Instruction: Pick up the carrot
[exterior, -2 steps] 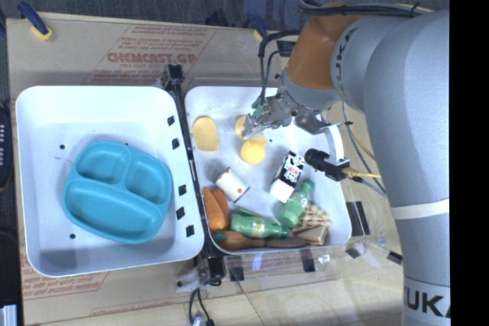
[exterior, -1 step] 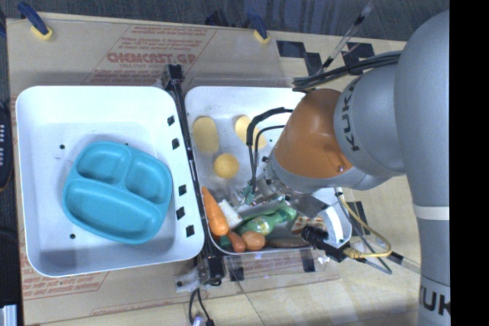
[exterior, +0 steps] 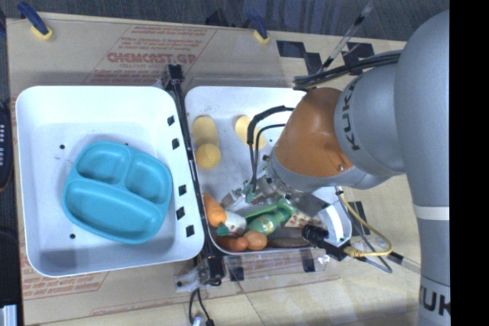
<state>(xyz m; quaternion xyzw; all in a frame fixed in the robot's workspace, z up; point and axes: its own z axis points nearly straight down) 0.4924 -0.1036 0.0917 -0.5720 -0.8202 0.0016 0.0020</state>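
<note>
The carrot (exterior: 213,209) is a short orange piece lying against the left wall of the right bin (exterior: 229,99), near its front corner. My gripper (exterior: 257,196) is low in the front half of that bin, under the orange wrist band, just right of the carrot and over a pile of toy food. A green item (exterior: 269,221) lies right beneath the gripper. The wrist hides the gripper's tips, and I see nothing of the carrot lifted off the bin floor.
Two yellow pieces (exterior: 205,141) sit at the back left of the right bin. Small orange-red items (exterior: 249,242) and a white piece (exterior: 234,224) crowd the front edge. A blue divided plate (exterior: 117,189) lies in the left bin (exterior: 38,111). Cables trail at the right.
</note>
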